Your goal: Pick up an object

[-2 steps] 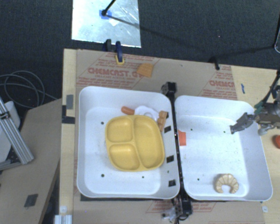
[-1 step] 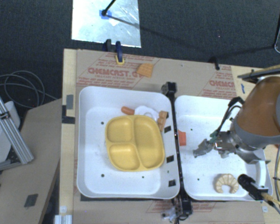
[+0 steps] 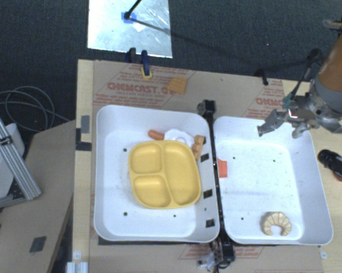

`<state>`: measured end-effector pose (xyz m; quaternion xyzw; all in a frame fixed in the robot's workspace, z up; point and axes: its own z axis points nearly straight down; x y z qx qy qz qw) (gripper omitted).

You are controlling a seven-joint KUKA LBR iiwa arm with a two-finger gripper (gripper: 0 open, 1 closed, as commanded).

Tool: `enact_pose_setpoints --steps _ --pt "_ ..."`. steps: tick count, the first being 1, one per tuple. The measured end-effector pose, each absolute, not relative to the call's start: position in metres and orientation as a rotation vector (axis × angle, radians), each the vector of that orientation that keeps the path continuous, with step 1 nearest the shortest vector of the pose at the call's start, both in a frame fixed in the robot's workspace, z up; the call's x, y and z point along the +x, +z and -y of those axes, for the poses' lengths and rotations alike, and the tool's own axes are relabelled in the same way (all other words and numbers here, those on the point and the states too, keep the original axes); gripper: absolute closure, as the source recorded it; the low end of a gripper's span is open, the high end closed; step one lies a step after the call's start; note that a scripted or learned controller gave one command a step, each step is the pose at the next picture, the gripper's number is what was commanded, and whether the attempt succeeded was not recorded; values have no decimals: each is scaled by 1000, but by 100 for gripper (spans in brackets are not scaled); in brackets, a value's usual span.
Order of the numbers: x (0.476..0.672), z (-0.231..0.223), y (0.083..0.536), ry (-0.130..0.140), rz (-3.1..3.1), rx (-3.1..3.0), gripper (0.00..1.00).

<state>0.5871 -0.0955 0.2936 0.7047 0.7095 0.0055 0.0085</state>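
Claw (image 3: 280,126) of the grey arm hangs over the far edge of the right shallow white bin (image 3: 306,187), its two fingers spread apart with nothing between them. Well apart from it, a pale tan croissant-shaped toy (image 3: 276,224) lies in the near right part of that same bin. In the left shallow white bin (image 3: 109,158), a yellow three-compartment plastic tray (image 3: 163,174) sits in the middle. Just beyond the tray's far edge lie a small orange sausage-shaped piece (image 3: 156,135), a white rounded object (image 3: 178,137) and a small tan block (image 3: 199,144). On the tabletop (image 3: 231,90) beyond the bins rests a flat tan piece (image 3: 177,85).
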Motion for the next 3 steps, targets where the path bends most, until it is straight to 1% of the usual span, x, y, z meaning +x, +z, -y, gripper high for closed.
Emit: enact_pose_setpoints --steps 1,2,3 --pt "517 131 308 1 -2216 2223 0" --pt "483 87 139 -10 -2234 2228 0" --pt "510 109 380 19 -2214 2203 0"
